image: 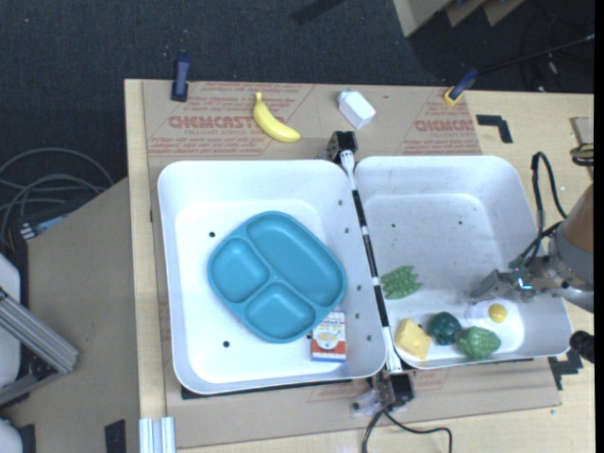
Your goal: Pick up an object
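The gripper point(497, 285) hangs low in the right bin point(444, 182), fingers spread narrowly and holding nothing. A small yellow ball point(497, 313) lies just beside it at six o'clock. Farther out at seven to eight o'clock sit a bumpy green toy point(478, 342), a dark green ball point(444, 327), a yellow wedge point(412, 339) and a leafy green piece point(400, 281). The left bin point(189, 281) holds a smooth blue divided plate point(275, 275) and a small carton point(329, 338). On the cardboard-topped bench point(217, 121) lies a banana point(273, 122).

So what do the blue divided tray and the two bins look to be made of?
Blue divided tray: probably moulded plastic, matte, one even colour with soft rounded compartments. Left white bin and right white bin: likely thin formed plastic, slightly glossy, with rounded corners.
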Available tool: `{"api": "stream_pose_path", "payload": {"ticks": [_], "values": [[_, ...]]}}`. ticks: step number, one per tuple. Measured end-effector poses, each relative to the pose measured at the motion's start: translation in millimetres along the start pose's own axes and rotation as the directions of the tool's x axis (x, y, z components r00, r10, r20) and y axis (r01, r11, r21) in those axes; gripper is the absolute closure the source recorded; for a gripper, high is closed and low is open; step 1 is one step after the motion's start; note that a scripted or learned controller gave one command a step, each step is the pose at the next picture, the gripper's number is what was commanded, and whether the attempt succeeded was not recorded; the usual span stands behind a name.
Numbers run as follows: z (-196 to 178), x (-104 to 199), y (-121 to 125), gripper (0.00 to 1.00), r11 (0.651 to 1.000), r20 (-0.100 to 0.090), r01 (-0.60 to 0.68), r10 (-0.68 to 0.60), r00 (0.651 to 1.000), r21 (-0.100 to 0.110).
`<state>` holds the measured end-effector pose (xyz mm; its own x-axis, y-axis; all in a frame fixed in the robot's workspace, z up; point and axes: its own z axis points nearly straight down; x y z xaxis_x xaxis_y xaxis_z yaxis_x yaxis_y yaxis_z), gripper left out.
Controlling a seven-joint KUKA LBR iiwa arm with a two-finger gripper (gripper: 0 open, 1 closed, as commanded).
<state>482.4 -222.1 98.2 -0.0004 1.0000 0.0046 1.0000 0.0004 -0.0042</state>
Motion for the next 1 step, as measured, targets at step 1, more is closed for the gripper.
{"api": "stream_pose_path", "payload": {"ticks": [1], "values": [[-10.4,-0.9,0.8,1.00,1.000,0.004,-0.001,0.001,1.000,-0.004]]}}
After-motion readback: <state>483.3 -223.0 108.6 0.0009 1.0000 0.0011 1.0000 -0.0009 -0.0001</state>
